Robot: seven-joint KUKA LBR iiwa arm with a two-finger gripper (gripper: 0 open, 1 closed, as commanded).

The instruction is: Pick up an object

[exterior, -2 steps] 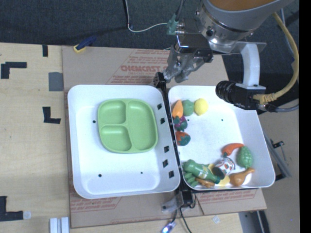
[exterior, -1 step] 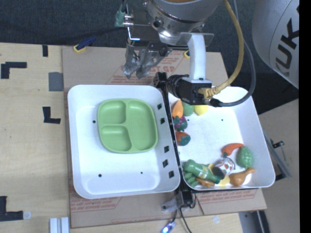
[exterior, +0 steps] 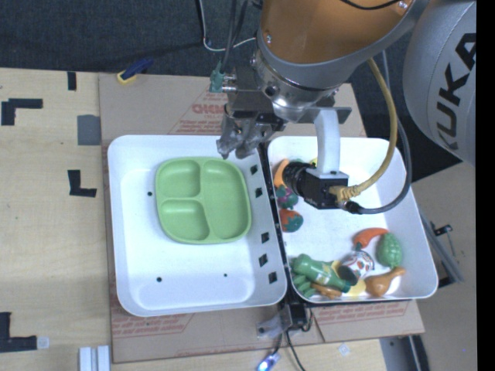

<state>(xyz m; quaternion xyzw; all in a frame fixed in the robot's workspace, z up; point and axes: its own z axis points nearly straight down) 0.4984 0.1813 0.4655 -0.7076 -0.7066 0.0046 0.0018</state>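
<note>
The arm (exterior: 363, 29) sits closest to the camera, a large grey and orange body filling the upper right and hanging over the back of both bins. Its gripper (exterior: 241, 141) hangs above the back edge of the left bin, by the divider. The fingers look drawn close together with nothing visible between them, though the view is too small to be sure.

From the left: the bench (exterior: 46, 207) shows bare tan board with black marks. Next is the left bin (exterior: 131, 284), shallow and white, holding a green plate (exterior: 205, 199) with three sections. The plate lies flat toward the back of the bin, near the divider, with open white floor in front of it and to its left.

The divider (exterior: 267, 230) runs between the bins, dotted with small black squares. Just right of it, in the right bin (exterior: 418, 230), a black camera unit (exterior: 317, 188) hangs on a white bracket with a yellow cable (exterior: 387, 176) looping beside it, over small toys (exterior: 288, 207) against the divider.

Toward the front right corner lies a cluster of toys: a green piece (exterior: 309, 269), an orange one (exterior: 371, 236), a green leafy one (exterior: 390, 249) and a tan one (exterior: 380, 284), touching or nearly so. The middle of the right bin floor is open white.
</note>
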